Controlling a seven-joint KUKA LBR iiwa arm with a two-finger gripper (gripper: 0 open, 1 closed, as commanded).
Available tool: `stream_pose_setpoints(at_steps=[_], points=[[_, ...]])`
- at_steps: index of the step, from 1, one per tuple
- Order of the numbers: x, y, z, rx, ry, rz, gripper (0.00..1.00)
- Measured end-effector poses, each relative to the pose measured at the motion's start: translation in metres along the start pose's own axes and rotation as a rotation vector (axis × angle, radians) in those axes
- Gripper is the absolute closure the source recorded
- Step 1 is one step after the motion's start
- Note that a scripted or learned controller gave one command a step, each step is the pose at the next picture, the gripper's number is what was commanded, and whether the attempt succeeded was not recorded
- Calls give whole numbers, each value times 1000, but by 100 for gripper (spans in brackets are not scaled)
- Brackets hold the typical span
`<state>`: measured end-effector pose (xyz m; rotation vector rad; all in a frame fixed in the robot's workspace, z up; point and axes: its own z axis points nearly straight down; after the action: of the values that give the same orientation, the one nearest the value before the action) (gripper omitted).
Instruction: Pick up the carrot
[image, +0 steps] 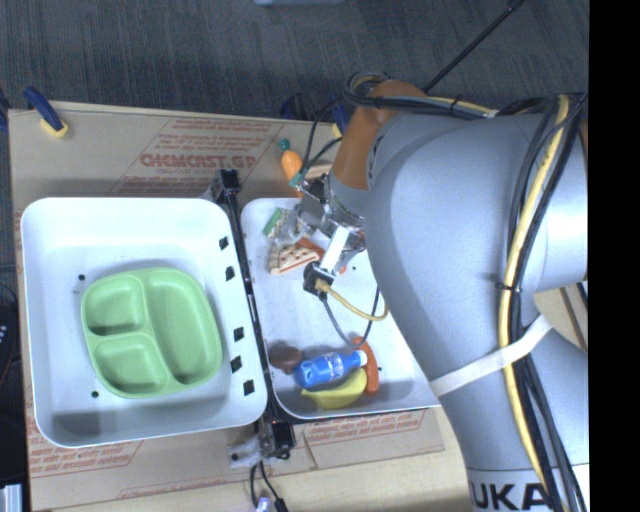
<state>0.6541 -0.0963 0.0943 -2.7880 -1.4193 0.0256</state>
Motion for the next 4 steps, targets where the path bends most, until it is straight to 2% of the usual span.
stream_pose_setpoints(at_steps=[1, 2, 3, 4], points=[[15, -14, -123, -16, 8, -3, 0], [-22, 16, -30, -12, 6, 65, 0], [-41, 25, -115, -15, 10, 179, 0], [-99, 19, 4, -12, 9, 303, 0]])
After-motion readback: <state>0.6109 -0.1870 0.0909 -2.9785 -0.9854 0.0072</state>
